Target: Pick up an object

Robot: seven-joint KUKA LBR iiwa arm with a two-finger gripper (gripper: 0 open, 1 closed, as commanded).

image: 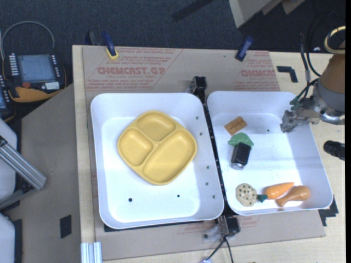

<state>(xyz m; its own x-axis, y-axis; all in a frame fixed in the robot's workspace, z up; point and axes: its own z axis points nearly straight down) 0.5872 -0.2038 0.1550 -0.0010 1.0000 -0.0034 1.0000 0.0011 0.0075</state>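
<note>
Bearing two white bins (104, 147) (side by side), bench (164, 64).

Bright, even light from above washes the white bins (104, 147) nearly featureless. Shadows stay soft and short beside the yellow plate (157, 147). Focus is slightly soft throughout; the dark floor (164, 15) stays dim.
</note>
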